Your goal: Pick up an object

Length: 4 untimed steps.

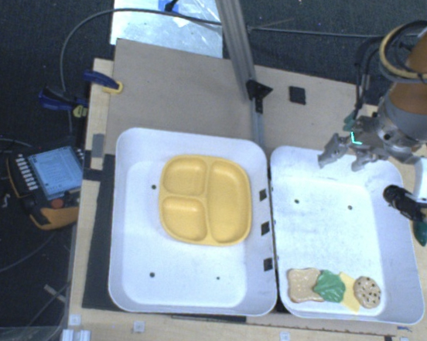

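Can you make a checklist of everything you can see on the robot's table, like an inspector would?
Surface: tan board bench bearing two shallow white bins, left bin and right bin, side by side.
Job's things: tan toast-shaped piece, green leafy piece, yellow flat piece and round chocolate-chip cookie bunched at the right bin's near edge.
Clutter: yellow three-compartment plate in the left bin.
Grippers: two-finger gripper above the right bin's far edge, fingers apart, holding nothing.
Cables: grey cable looping off the bench's left.
Surroundings: dark carpet; blue-screened handheld controller on it.
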Tool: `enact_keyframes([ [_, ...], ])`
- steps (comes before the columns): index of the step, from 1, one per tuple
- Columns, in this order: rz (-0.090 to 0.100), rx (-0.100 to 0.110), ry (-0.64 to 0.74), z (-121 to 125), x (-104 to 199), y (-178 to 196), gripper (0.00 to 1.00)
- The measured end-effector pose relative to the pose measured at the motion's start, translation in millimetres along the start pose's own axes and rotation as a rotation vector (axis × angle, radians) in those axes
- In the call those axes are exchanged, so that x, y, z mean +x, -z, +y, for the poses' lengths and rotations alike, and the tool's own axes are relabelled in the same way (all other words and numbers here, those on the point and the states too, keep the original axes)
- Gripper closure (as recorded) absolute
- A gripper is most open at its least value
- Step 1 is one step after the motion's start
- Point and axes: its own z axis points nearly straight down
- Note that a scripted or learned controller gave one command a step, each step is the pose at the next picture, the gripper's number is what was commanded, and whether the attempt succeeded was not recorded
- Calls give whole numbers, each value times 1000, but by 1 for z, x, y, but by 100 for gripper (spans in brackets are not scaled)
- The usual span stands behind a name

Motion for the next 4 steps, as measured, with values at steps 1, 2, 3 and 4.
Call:
enact_keyframes([
  [1, 0, -4, 0, 1, 0, 2, 0],
  [2, 0, 1, -3, -5, -7, -56, 0],
  [3, 0, 0, -3, -3, -11, -117, 0],
  [4, -1, -5, -3, -2, -11, -153, 0],
])
